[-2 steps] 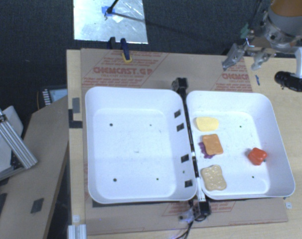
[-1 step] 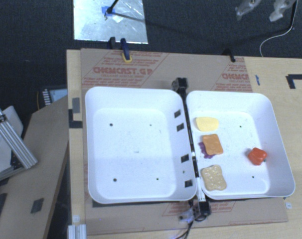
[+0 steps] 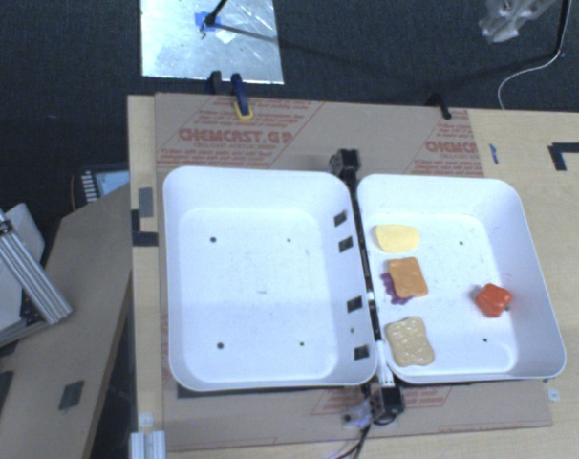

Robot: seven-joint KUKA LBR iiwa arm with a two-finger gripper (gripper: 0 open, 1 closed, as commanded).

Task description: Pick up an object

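**A:** Entry one, the end effector. What do you have?

**B:** Gripper point(image 3: 515, 4): a pale grey blur, well clear of the bench and beyond the far rim of the right bin point(image 3: 528, 237). You cannot tell from this view whether it is released or clenched. Nothing is seen in it.

**A:** Entry two onward, working out from it?

**B:** All stock lies nearer the camera than the gripper, down in the right bin.
- Yellow piece point(image 3: 396, 238): flat, rounded, below and left of the gripper, probably the closest candidate.
- Orange piece point(image 3: 408, 277): flat rectangle, just beyond the yellow one, with a purple scrap point(image 3: 398, 295) showing at its edge.
- Beige piece point(image 3: 409, 341): flat and lobed, farthest out in that column.
- Red object point(image 3: 493, 299): small and chunky, almost straight below the gripper, apart from the others.

**A:** And the left bin point(image 3: 175, 256)?

**B:** Farthest left. Your move will likely be a descent toward the camera.
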